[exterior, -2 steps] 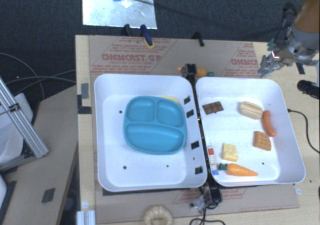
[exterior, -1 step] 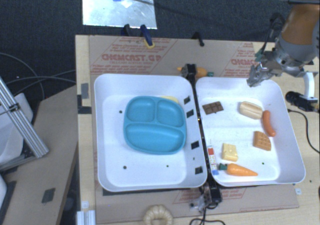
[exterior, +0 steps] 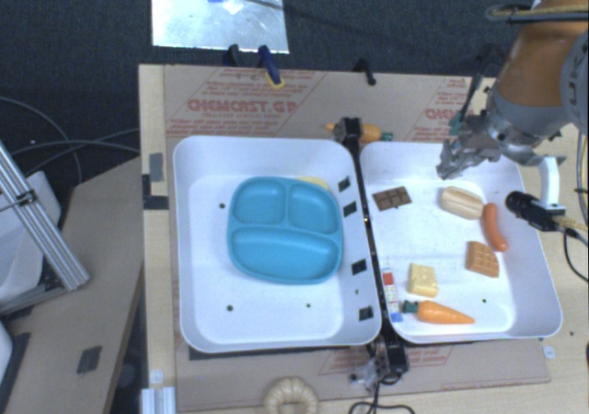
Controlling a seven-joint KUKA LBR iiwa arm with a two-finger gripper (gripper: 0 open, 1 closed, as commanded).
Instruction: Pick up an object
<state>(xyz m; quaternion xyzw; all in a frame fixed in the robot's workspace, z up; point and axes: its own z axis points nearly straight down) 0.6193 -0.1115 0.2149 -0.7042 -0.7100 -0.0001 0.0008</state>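
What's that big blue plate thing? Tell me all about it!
The blue plate is a light blue divided tray, like smooth plastic, with rounded corners. Raised ridges split it into three sections: two smaller ones at the far side and one long one at the near side. It lies flat in the middle of the left white bin, turned slightly askew. Something pale yellow peeks out at its far edge.

Arm: reaches in from the right edge, upper part of the view, angled down and leftward.
Wrist: grey, with the orange band just above it at top right.
Gripper (exterior: 453, 164): points down-left, low over the bench; finger spacing too small and blurred to read.
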